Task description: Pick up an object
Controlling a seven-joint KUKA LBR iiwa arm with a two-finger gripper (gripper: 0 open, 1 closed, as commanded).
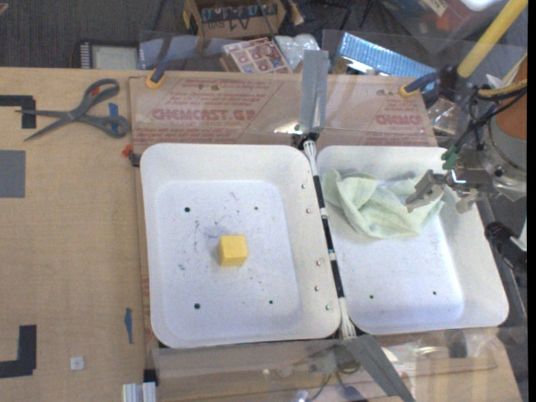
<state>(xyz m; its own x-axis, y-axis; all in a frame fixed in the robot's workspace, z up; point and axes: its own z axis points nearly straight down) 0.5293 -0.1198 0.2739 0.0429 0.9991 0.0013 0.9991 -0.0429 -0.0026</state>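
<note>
1. The gripper (437, 193) is seen low over the right bin (419, 300), entering from the right. Two grey fingers (421, 193) are visible, spread apart; the jaws are judged partly open, with nothing clamped between them.
2. Directly beneath and just left of the jaws, a pale green cloth (373, 206) lies crumpled in the upper part of that bin. One fingertip appears to rest at the cloth's right edge; whether it is touching cannot be confirmed.
3. Well to the left of the jaws, across the seam between the bins, a yellow block (234, 250) sits near the centre of the left bin (167, 182), untouched.
4. Far to the left, on the bench beyond the bins, scissors (82, 115) are noted.
5. Risk, judged: if the jaws are closed at the cloth's edge, only a thin fold may be caught and slip out on lifting.
6. Risk, judged: a fingertip pressed too low may pin the cloth against the bin floor instead of gathering it.
</note>
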